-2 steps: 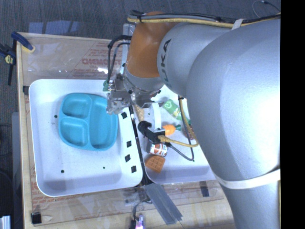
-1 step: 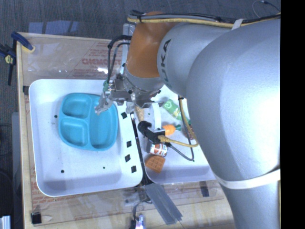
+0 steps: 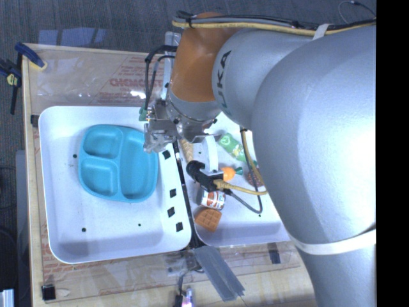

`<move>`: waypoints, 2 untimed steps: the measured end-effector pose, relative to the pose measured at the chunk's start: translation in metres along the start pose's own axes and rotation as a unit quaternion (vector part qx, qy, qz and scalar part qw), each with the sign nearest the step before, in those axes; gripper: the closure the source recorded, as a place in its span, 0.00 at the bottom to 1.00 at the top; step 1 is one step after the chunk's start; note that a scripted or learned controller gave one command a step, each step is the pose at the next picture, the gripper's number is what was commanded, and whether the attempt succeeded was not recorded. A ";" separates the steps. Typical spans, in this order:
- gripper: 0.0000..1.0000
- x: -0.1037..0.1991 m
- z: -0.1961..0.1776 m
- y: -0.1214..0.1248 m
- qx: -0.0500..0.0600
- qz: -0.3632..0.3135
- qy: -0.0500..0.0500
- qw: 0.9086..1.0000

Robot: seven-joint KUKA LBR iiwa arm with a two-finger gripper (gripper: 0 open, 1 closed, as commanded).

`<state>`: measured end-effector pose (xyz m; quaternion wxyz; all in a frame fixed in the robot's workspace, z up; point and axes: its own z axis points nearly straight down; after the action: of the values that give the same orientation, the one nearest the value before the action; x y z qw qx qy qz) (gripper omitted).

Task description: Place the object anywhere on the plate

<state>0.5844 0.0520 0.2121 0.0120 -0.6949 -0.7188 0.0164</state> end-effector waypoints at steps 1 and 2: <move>0.00 0.000 0.000 0.000 0.000 0.000 0.000 1.000; 1.00 0.000 -0.006 0.000 0.004 -0.002 -0.001 1.000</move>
<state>0.5849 0.0520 0.2177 0.0142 -0.6933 -0.7203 0.0198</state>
